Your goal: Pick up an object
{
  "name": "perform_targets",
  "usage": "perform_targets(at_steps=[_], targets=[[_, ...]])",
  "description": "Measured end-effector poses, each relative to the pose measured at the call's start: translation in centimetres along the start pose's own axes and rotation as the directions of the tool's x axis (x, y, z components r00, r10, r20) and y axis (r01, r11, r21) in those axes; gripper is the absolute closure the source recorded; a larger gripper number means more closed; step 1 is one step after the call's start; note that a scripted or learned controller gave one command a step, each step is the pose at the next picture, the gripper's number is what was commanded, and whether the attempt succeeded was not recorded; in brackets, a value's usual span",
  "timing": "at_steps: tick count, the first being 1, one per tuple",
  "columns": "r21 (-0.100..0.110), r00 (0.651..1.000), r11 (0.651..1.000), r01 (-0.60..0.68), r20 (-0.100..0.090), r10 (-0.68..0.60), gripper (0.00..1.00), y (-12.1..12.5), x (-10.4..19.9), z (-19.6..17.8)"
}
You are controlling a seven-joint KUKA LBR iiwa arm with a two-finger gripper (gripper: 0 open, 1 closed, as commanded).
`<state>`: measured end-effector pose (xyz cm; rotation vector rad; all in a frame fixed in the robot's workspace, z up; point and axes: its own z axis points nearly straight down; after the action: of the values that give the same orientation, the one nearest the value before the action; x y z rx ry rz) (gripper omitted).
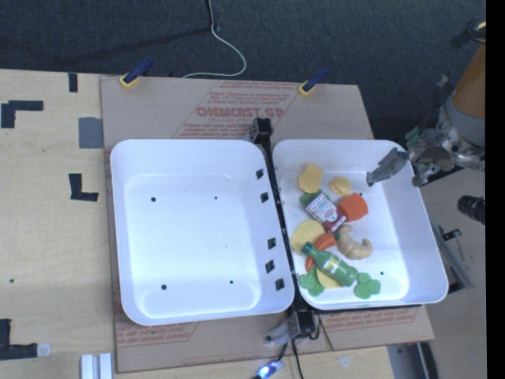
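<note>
Hand (403,166) spread open, empty, above right bin (418,235), toys (331,235) lower left.

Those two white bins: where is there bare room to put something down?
The left bin is bare floor wall to wall. In the right bin, toys crowd the side nearest the divider; bare floor runs along its right wall, below the gripper.

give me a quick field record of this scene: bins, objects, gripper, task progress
left bin: white, shallow
right bin: white, holds a pile of small toy foods
items: green bottle, orange piece, croissant-like piece, red-white packet, yellow pieces
gripper: above the right bin's far right corner, nothing seen between its fingers
task progress: no object picked up yet
</note>
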<state>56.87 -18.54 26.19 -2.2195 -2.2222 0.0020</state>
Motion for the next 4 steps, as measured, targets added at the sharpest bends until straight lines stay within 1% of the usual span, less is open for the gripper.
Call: perform_targets(at_steps=[1, 2, 3, 4], targets=[[0.001, 1.000, 1.000, 0.005, -0.001, -0.005, 0.00, 6.9, 4.2, 10.7], [0.004, 1.000, 1.000, 0.003, -0.001, -0.003, 0.00, 5.7, 8.7, 18.2], [0.000, 1.000, 1.000, -0.002, 0.001, 0.002, 0.00, 0.3, 7.6, 17.7], [-0.007, 1.000, 1.000, 0.003, 0.001, -0.003, 0.00, 8.2, 8.3, 17.7]])
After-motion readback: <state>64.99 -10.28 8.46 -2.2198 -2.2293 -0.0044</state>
